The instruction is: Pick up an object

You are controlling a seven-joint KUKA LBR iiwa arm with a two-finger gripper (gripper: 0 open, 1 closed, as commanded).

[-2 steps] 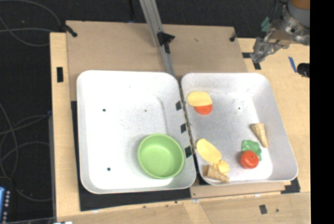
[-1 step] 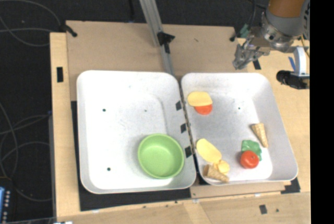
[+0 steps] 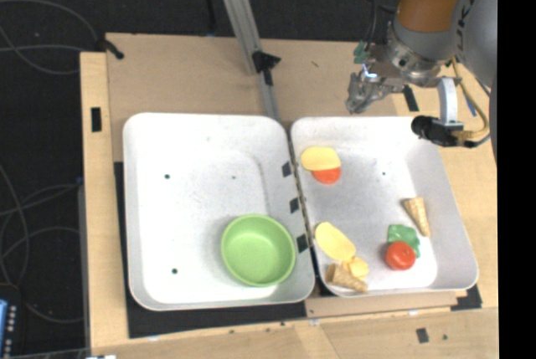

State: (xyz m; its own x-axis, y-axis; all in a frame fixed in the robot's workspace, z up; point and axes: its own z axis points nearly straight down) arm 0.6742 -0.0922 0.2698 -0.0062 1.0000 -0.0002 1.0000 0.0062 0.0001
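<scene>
L bin (image 3: 167,148): green bowl (image 3: 258,249) near its front-right corner. R bin (image 3: 435,182): yellow piece on an orange-red one (image 3: 322,164) at rear left; yellow slice (image 3: 334,241) w/ tan chunk (image 3: 348,274) at front left; tomato-like red item (image 3: 401,254) w/ green leaf, tan cone (image 3: 416,215) at right. Gripper (image 3: 365,94) hangs above R bin's rear rim, nothing visibly held; can't tell if it's open or closed.
</scene>
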